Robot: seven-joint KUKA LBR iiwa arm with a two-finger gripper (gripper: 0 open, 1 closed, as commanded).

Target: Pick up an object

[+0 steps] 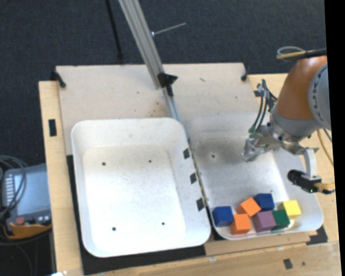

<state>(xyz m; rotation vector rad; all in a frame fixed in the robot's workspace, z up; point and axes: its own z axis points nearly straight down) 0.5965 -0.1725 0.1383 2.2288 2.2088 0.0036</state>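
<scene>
Over right bin (220,161) | gripper (252,151) above bare floor, finger state unclear | coloured blocks (259,214) clustered at near edge, well apart

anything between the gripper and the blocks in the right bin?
Nothing visible. The gripper hangs over bare floor of the right bin; the blocks cluster at the near edge, open bin floor between.

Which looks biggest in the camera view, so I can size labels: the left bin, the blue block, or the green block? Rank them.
1. left bin, far the largest.
2. blue block.
3. green block, partly hidden by neighbouring blocks, so its rank below the blue one is unsure; the two may match.
</scene>
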